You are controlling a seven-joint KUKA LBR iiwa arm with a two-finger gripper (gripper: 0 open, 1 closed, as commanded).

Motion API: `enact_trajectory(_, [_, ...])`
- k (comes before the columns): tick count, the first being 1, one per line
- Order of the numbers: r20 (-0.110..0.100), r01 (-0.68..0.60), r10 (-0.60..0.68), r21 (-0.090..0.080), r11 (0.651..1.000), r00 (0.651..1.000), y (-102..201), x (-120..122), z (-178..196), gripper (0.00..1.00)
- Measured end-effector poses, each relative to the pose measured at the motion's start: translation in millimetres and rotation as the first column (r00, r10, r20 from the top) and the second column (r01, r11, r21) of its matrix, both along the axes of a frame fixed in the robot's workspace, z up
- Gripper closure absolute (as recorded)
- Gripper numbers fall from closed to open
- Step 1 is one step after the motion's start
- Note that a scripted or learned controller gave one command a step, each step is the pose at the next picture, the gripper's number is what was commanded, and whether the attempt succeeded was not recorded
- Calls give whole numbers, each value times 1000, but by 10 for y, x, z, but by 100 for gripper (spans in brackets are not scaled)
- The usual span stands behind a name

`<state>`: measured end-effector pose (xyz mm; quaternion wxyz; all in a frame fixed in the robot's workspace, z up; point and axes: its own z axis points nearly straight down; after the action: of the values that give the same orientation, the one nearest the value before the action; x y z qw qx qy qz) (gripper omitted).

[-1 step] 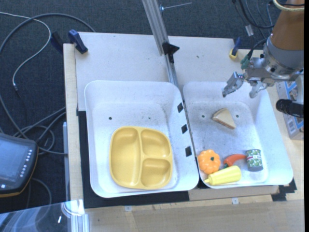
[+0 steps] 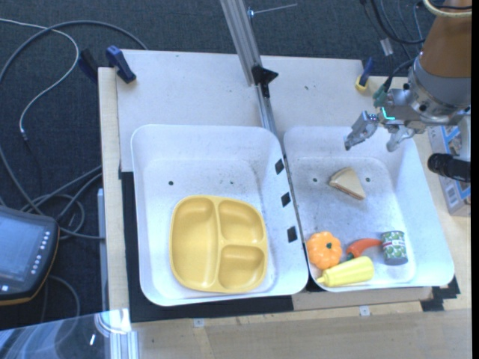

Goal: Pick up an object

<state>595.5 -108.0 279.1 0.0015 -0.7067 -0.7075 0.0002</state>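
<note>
My pincer (image 2: pixel 378 133) hangs spread wide, holding nothing, over the right bin's (image 2: pixel 419 178) far end. Nearest target: sandwich wedge (image 2: pixel 348 182) mid-bin (probably light, stiff toy plastic, slippery). I'd pinch across its flat faces, not the crust.

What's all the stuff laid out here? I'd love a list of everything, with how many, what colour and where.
Bins: two, white, side by side on the bench.
Divided plate: one, yellow, three compartments, in the left bin.
Sandwich wedge: one, tan, middle of the right bin.
Pumpkin: one, orange, near edge of the right bin.
Corn cob: one, yellow, beside the pumpkin.
Carrot: one, orange-red, between pumpkin and can.
Can: one, green label, near right corner.
Clamps: two, blue, far bench corners.
Metal pole: one, grey, above the bins.
Robot arm: one, grey and orange, from the right.
Gripper: one, jaws spread, above the right bin.
</note>
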Motion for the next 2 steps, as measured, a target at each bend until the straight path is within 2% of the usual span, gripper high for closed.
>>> enact_trajectory(1, [-5,1,-1,0,1000,1000,50,-78,-464,0])
enact_trajectory(2, [-7,1,-1,0,1000,1000,46,-100,-1101,0])
